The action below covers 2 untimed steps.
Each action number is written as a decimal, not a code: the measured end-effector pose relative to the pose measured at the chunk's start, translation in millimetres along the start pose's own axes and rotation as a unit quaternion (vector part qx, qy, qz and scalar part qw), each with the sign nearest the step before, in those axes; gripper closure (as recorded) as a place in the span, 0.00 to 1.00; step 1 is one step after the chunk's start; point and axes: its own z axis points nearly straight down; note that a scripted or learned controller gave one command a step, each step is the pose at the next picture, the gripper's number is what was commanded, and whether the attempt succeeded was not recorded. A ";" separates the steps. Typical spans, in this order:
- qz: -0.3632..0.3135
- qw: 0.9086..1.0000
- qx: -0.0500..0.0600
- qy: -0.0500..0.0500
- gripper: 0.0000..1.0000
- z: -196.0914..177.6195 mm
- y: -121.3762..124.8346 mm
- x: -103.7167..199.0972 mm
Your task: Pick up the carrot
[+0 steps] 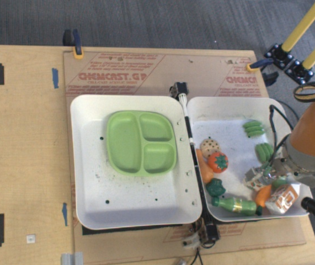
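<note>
Two orange things lie in the right bin (pixel 229 112). A long orange carrot-like piece (pixel 203 169) rests along the bin's left wall, beside a red tomato (pixel 218 162), with a dark green leafy piece (pixel 216 187) at its lower end. A smaller, tapered orange piece (pixel 263 194) sits near the bin's front right. My gripper (pixel 261 175) hangs low over that corner, just above the smaller orange piece and touching or nearly touching it. Which of the two is the carrot I cannot tell.
The right bin also holds a speckled cookie (pixel 209 146), two green pods (pixel 252 128) (pixel 264 150), a green bottle (pixel 237 205) along the front wall and a white and orange packet (pixel 283 198). A green divided plate (pixel 141 142) lies in the left bin (pixel 85 164).
</note>
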 end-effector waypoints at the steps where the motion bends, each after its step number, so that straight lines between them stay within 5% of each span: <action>1: 0.000 1.000 0.000 0.000 0.00 0.1 -0.2 0.0; 2: -0.193 0.981 -0.002 -0.003 0.00 10.5 1.2 0.5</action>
